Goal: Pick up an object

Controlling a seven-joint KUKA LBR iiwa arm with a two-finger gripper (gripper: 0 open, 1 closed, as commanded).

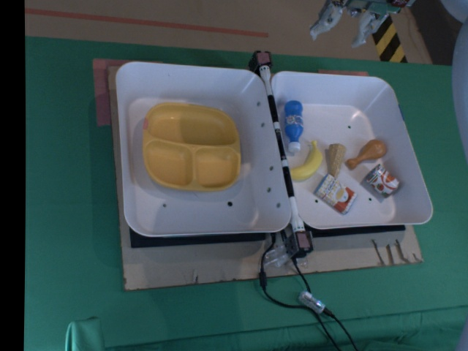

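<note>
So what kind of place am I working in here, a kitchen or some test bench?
Most likely a lab test bench, not a kitchen: two white bins sit on cardboard over a green cloth, the food is toys, like the banana, and cables trail off the front.

Glossy, seemingly plastic yellow tray (191,154)

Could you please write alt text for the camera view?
An open gripper hangs above the far edge of the right bin, which holds a blue bottle, banana, cone, drumstick and two small packages. The left bin holds a yellow tray.
</note>
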